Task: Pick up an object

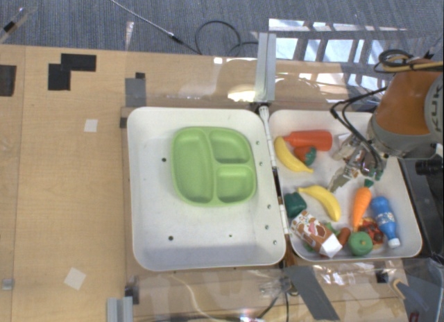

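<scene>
The right bin (411, 209) holds toy food: a red-orange pepper (310, 139), two bananas (291, 155) (325, 201), an orange carrot (360, 206), a blue bottle (383, 220), a green round fruit (360, 243) and a printed snack box (316, 234). My gripper (343, 165) hangs over the middle of this bin, right of the upper banana and just above the carrot's top. Its fingers are spread open with nothing between them. The arm's orange band (409, 102) is above it at the right.
The left bin (149, 196) holds a green divided plate (211, 166). A dark green piece (295, 204) lies by the divider between the bins. Black cables (354, 102) trail near the wrist. Bare wooden bench (62, 175) extends to the left.
</scene>
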Available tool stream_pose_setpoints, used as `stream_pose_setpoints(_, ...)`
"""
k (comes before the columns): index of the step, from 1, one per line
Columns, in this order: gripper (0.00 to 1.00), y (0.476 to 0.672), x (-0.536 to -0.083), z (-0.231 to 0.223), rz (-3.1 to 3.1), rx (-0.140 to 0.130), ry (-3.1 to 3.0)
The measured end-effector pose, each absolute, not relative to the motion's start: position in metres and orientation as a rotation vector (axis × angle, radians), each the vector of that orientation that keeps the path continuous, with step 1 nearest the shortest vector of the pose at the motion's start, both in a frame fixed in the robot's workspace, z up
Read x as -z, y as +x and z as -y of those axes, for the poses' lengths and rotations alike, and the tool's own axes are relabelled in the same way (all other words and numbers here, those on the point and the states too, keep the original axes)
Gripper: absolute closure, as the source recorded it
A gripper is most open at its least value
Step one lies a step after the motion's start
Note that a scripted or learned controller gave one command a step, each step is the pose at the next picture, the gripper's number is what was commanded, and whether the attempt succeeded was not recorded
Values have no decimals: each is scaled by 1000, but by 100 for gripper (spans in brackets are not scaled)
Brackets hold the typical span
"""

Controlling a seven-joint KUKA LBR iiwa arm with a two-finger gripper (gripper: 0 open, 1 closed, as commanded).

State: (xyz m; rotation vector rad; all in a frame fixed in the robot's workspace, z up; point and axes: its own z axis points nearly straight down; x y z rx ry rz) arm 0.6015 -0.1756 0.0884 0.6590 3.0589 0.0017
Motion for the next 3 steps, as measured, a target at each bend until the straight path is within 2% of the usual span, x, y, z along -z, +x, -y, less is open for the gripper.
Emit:
stream_pose_setpoints(1,0,555,-91,99,-3030,4,740)
stream_pose_setpoints(2,0,627,-89,98,-3071,-1,605)
stream_pose_setpoints(3,0,638,-134,145,-3099,2,420)
